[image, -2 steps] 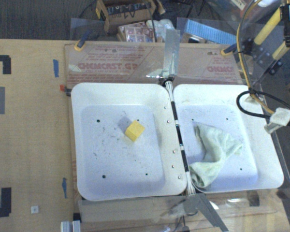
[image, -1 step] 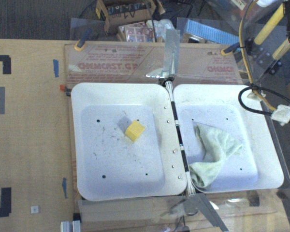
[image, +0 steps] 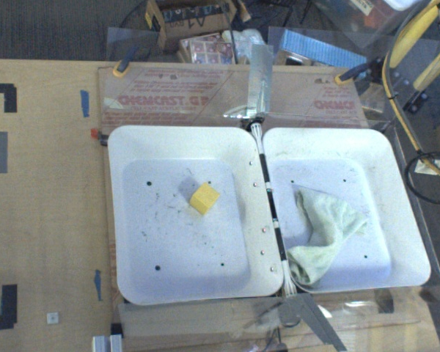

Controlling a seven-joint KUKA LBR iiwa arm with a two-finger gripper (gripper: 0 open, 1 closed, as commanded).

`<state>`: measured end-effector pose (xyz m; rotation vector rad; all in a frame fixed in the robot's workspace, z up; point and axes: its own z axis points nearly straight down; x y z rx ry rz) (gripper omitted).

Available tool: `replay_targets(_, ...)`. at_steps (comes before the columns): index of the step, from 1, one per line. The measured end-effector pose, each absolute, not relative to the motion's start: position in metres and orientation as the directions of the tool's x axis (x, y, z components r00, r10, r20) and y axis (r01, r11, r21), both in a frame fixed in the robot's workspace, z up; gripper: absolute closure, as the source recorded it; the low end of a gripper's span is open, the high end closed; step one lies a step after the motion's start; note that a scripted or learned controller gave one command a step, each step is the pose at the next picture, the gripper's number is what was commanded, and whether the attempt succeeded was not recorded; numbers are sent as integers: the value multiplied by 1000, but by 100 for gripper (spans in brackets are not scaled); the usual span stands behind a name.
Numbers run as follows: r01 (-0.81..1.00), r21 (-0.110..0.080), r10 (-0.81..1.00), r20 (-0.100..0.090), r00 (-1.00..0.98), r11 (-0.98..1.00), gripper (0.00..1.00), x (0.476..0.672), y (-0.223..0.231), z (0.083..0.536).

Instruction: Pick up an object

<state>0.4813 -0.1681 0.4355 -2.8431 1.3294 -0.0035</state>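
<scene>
I select the yellow block as the pick target; it lies flat on the floor of the left bin, near the middle. I would descend vertically over it, fingers straddling two opposite faces. Right of the block, past the bin divider, a pale green cloth lies crumpled in the right bin, well apart from the block. Nothing obstructs the approach. Finger state: I cannot tell.
</scene>
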Motion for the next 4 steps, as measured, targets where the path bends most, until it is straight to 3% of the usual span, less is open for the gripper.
replay_targets(1, -493, -4, -493, 1, 870, -870, 100, 512, -158, 348)
replay_targets(2, -231, -5, -231, 3, 973, -973, 100, 505, -160, 435)
replay_targets(3, -196, -5, -196, 1, 981, -981, 100, 496, -184, 324)
replay_targets(4, -275, -3, -275, -4, 961, -961, 100, 502, -219, 161)
